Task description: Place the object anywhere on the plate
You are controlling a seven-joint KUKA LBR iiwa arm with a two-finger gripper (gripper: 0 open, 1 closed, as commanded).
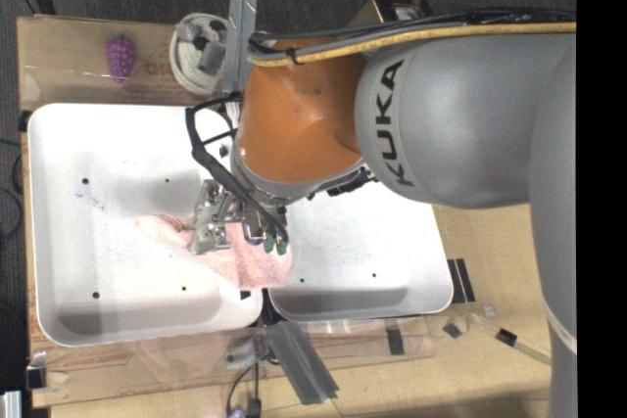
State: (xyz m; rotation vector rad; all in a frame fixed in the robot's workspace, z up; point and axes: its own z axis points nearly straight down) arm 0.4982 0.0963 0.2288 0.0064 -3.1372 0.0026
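A pale pink plate (243,267) lies at the right end of the left bin (108,171), reaching over the wall between the two bins. My gripper (223,222) hangs low over the plate's upper edge, and the orange wrist band and grey arm hide much of it from above. Small green pieces (273,247) show just right of the gripper, above the plate; I cannot tell what they belong to. No object is plainly visible in the gripper.
The right bin (372,269) lies mostly under the arm. On the bench behind the left bin sit a small purple object (120,57) and a white round holder (199,49). A grey bracket (299,362) sticks out at the front edge.
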